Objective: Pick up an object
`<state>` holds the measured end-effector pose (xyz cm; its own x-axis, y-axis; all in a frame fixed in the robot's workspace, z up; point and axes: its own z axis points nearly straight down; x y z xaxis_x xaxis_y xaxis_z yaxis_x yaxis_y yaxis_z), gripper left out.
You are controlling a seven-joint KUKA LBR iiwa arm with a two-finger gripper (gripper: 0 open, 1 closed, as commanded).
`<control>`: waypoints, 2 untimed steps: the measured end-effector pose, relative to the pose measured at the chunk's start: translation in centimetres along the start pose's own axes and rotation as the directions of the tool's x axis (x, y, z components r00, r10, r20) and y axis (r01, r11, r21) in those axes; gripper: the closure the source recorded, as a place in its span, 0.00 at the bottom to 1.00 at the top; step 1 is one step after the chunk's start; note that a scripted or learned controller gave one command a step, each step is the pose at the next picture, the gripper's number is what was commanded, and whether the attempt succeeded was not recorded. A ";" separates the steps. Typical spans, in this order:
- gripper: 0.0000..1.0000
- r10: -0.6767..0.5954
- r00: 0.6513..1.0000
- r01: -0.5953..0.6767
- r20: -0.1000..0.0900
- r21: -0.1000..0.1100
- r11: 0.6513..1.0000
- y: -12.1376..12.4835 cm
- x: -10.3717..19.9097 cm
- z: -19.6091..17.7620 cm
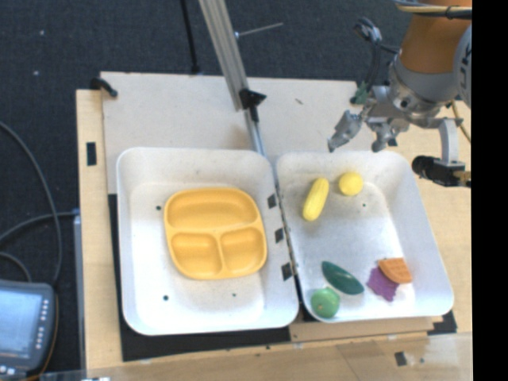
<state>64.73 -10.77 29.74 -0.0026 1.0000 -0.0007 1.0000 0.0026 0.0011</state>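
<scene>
your claw [363,136] hangs above the far edge of the right bin [425,213], fingers spread wide with nothing between them, so the pick is not yet begun. it sits just beyond the ball [351,184] and banana [315,199], the nearest targets in that bin's far half. the green leaf [342,278], lime [325,302], purple piece [382,284] and orange piece [395,271] crowd the near edge, harder to separate. the tray [215,232] lies alone in the left bin [139,236].
</scene>
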 end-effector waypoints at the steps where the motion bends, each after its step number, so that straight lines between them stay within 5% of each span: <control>1: 0.00 0.000 1.000 0.000 0.000 0.000 1.000 0.0 0.0 0.0; 2: 0.00 0.004 1.000 -0.004 0.002 0.004 1.000 0.7 -0.8 4.9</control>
<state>65.39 -11.57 24.87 0.0011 1.0000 -0.0026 1.0000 -0.0011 -0.0033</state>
